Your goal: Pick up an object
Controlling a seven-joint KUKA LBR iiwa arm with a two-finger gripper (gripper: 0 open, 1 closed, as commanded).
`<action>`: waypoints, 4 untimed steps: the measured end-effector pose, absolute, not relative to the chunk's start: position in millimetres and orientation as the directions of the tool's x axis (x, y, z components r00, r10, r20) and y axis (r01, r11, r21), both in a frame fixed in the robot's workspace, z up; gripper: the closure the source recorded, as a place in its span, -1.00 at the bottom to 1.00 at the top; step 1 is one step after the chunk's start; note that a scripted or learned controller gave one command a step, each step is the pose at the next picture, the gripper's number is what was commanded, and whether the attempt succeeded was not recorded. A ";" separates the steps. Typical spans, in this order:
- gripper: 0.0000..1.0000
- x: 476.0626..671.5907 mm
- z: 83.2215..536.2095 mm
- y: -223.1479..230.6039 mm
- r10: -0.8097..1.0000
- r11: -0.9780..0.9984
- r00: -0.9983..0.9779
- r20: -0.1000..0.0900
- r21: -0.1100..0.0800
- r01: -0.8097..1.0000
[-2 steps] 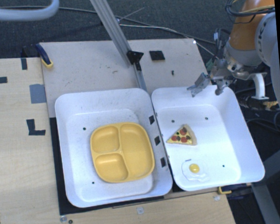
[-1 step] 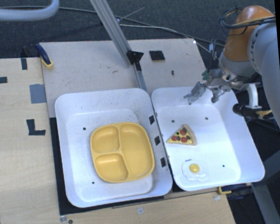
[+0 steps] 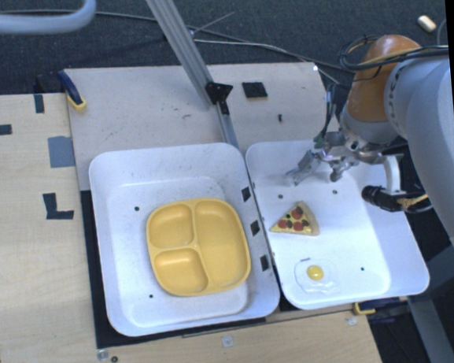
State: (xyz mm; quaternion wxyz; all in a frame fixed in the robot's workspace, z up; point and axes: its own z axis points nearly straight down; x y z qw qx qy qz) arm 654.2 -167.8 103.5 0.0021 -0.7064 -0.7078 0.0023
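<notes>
Pizza slice flat on the floor of the right-hand bin, near its middle and toward the divider side, with the fried egg just below it by the near rim; both loose and well apart from each other, so either one open to a straight descent. Gripper over the far part of that same bin, up and to the right of the slice, nothing between the fingers; jaws seemingly spread, one finger angled left toward the bin's far-left corner, though hard to say for certain at this size. Probably parked above the bin before a drop, judged only from its height over the toys. Yellow divided plate alone in the left bin, compartments bare. Arm cut off at the right side, wrist cabling blurring the finger outline. Slanted pole crossing the bench behind the bins, top out of frame.
</notes>
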 end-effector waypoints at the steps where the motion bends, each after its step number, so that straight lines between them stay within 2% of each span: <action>1: -1.00 654.8 85.3 -167.6 1.000 0.002 -0.002 -0.003 0.000 1.000; 2: 1.00 655.9 97.4 -168.0 1.000 0.004 -0.004 -0.006 0.005 1.000; 4: 1.00 658.5 224.4 -168.6 1.000 0.001 -0.001 -0.001 0.004 1.000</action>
